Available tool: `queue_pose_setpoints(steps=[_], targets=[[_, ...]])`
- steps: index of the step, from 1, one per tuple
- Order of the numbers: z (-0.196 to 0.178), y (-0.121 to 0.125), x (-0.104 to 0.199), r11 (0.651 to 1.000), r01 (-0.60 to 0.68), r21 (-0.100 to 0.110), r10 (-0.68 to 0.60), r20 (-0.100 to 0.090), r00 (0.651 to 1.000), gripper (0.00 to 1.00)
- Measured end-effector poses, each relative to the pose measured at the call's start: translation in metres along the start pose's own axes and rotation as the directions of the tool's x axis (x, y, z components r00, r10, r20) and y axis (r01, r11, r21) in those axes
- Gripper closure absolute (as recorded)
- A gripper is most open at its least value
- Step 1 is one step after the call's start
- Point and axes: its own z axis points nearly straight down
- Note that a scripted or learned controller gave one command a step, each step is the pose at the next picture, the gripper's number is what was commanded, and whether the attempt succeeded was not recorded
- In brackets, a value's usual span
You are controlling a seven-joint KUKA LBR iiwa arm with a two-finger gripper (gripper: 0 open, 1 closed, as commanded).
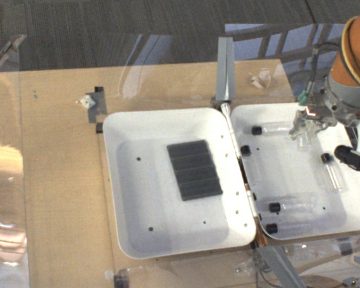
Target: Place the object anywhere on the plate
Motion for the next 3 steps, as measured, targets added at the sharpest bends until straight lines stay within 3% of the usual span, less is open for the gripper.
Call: queue_pose_setpoints(steps=[1,2,3], targets=[[-0.015,0.0,0.087,0.983,-0.182,0.002,0.182,-0.001,0.983,1.0],[-0.047,0.019,0.148,0.769,-0.639,0.002,0.639,0.002,0.769,1.0],[0.007,-0.006,0.21,0.746,-0.666,0.005,0.666,0.004,0.746,1.0]])
